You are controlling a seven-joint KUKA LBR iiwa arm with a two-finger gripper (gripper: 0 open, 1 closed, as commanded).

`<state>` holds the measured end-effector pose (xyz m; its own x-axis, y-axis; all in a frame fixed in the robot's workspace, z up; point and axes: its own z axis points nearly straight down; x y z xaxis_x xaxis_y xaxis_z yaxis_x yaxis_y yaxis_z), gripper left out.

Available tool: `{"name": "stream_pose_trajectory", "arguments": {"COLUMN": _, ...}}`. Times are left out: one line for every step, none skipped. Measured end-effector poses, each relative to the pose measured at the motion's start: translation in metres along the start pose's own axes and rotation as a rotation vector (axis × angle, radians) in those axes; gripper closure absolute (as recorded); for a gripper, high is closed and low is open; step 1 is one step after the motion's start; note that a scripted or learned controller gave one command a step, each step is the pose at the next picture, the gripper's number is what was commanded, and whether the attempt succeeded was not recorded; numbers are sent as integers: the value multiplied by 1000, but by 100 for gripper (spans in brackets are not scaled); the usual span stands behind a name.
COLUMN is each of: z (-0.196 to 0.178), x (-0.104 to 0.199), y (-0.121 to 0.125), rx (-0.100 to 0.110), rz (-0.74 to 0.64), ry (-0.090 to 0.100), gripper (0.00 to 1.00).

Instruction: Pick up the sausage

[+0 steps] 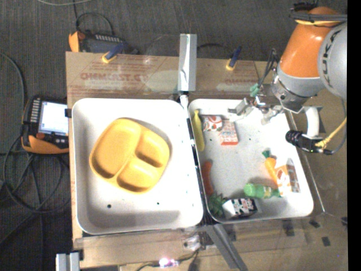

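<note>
My gripper [255, 105] is hovering over the top right corner of the right bin [252, 208], fingers spread apart with nothing between them. The left bin [84, 208] is carrying just one thing, a yellow divided tray [131, 154], sitting a bit tilted near the middle. All the clutter is in the right bin. The sausage [207, 176] I'm after is lying along that bin's left wall, a reddish-brown stick running top to bottom, well apart from my gripper. Just above it, a yellow banana [197, 130] is leaning along the same wall. A red and white carton [221, 129] is lying near the top, close below my fingers. Over at the right wall, a carrot [272, 169] is sitting beside an orange and white packet [289, 175]. Along the bottom, a green bottle [260, 191] is lying on its side, and a small dark carton [240, 207] is resting near some green leaves [216, 202].
</note>
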<state>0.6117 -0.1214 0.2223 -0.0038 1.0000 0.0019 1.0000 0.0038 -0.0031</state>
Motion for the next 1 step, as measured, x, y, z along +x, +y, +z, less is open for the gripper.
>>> {"name": "stream_pose_trajectory", "arguments": {"z": 40, "x": 57, "y": -39, "rx": 1, "rz": -91, "ry": -1, "gripper": 0}}
